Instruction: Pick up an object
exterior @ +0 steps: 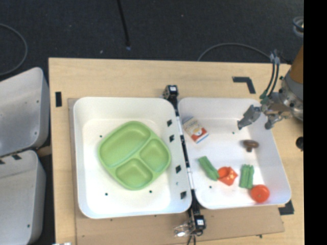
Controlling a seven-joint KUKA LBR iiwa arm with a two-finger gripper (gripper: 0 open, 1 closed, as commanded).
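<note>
Poised over the upper right part of the right bin [265,200], the pincer [259,117] has its two fingers spread wide with nothing between them. Wooden and pale, the counter [117,75] sits on a dark floor [153,19] crossed by thin cables. Reaching in from the right edge, the arm [294,91] shows grey near the wrist, with cabling running up beside it. Just below the pincer lies a small brown object [250,145], apart from the fingers. Further left sits a red-and-white box [195,130]. Lower down lie a green piece [208,168], an orange-red piece [228,175], a second green piece [247,176] and a red tomato-like ball [260,193]. A green divided plate [134,154] rests in the left bin [87,203].
</note>
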